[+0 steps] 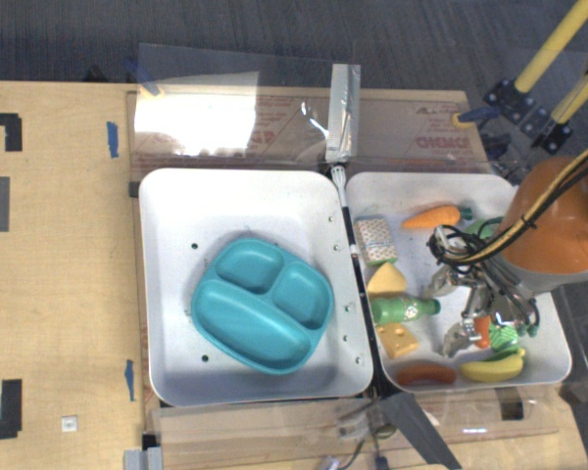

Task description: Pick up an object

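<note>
With the arm reaching in from 3 o'clock, the end effector (475,326) sits low in the right bin (559,360), down among the toy food at the bin's 4 o'clock corner. Whether it's spread or pressed together can't be read: cables and metal linkage clutter that spot.

Likely target, judging by position: small orange-and-green piece (497,335) right at the tip, looks like a toy vegetable with green leafy part. Touching or merely beside it can't be told. Not clearly between anything, so no grasp claimed.

Why things sit as they do:
- All loose items are crowded in the right bin, so that's the pick source.
- Left bin (167,204) holds a teal divided plate (263,304), sitting flat near its centre, tilted toward 5 o'clock. Probably a drop target, not needed for this task.
- Clear sheet at 12 o'clock behind the bins looks like a backstop.

Other right-bin items:
- carrot (432,216) at 12 o'clock
- grey patterned block (374,239) at 10 o'clock
- yellow wedge (387,279), green bottle (404,309) lying on its side, cheese piece (400,340) down the 9 o'clock side
- red sausage (427,372) and banana (494,366) along the 6 o'clock wall

Risk: the banana lies just beside the target piece, tight packing, so a neighbour could get nudged or pinched instead.
</note>
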Controlling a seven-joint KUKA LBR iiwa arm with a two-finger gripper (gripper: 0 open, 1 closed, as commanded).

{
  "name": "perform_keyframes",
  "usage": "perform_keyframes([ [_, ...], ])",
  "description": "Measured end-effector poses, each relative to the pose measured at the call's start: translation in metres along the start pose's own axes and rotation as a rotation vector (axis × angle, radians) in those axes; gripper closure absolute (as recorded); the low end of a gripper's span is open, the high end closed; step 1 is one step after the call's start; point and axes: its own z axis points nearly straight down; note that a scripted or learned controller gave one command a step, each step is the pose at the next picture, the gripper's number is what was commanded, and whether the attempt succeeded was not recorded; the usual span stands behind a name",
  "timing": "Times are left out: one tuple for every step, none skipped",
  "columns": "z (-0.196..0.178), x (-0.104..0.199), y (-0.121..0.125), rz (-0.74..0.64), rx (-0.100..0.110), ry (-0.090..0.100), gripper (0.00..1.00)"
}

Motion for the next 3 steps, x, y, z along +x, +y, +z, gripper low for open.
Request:
perform_keyframes([
  [0.000,-0.001,-0.022,-0.131,0.001,-0.003,0.00],
  [0.002,-0.113,0.026,-0.023,-0.002,0.000,0.00],
  [0.001,-0.048,0.011,-0.018,0.000,0.002,0.00],
])
